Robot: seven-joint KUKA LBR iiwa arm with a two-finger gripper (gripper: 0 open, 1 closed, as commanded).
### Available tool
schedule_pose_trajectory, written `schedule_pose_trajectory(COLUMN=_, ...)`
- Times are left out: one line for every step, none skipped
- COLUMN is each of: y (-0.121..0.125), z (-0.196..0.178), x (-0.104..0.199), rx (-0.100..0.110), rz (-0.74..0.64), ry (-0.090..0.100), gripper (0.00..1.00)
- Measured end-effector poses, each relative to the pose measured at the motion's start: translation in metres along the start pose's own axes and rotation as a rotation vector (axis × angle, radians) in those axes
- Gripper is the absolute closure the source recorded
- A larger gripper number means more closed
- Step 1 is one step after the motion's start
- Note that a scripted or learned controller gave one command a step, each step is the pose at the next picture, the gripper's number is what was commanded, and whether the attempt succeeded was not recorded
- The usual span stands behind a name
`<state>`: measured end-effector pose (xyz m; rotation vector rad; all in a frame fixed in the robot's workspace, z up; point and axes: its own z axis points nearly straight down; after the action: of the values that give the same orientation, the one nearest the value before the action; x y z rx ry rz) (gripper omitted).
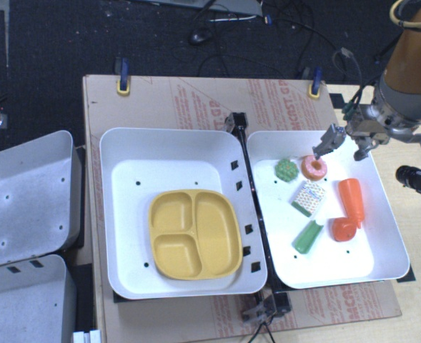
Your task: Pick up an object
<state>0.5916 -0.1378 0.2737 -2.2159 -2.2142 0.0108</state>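
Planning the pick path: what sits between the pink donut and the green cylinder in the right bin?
The camera view shows a white-and-green patterned block between the pink donut and the green cylinder.

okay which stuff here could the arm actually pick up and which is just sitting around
Pickable, right bin: pink donut, green round piece, checkered block, green cylinder, orange bottle; gripper hovers above.

Just lying about: yellow divided tray, left bin, clamps.
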Motion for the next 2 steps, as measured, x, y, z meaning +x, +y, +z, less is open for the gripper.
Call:
schedule_pose_trajectory(y=0.002, z=-0.006, x=0.0, rx=-0.011, rz=-0.002, ry=-0.002, gripper=0.0)
schedule_pose_trajectory(y=0.012, z=0.05, x=0.001, rx=-0.007, rz=-0.001, ry=-0.001, gripper=0.0)
